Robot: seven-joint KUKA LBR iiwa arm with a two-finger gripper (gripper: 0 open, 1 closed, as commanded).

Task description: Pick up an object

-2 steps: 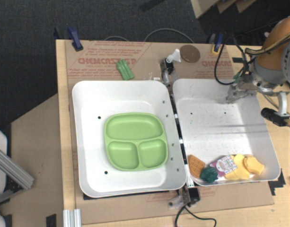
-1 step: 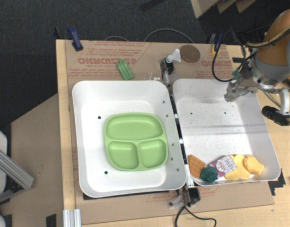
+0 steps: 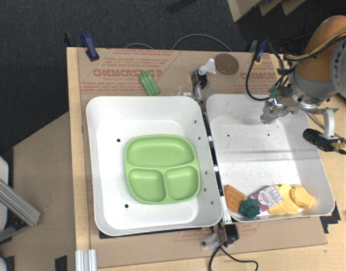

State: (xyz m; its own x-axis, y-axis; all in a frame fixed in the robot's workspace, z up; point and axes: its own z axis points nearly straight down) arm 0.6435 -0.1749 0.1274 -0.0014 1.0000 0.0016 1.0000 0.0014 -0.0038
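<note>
left bin point(image 3: 105, 151): green divided tray point(image 3: 161, 168) at centre | right bin point(image 3: 308, 151): small toy foods heaped at near edge — waffle piece point(image 3: 234, 196), dark green piece point(image 3: 250, 208), yellow pieces point(image 3: 291, 199); likely light, stiff, slippery; best pinched across narrow sides | gripper point(image 3: 270, 113): over far end, well apart from heap; opening: cannot tell

Two white bins point(image 3: 99, 151) sit side by side. One green tray point(image 3: 161, 168) lies in the left one. Roughly five toy foods point(image 3: 271, 199) (hard to separate) cluster at five o'clock.
</note>
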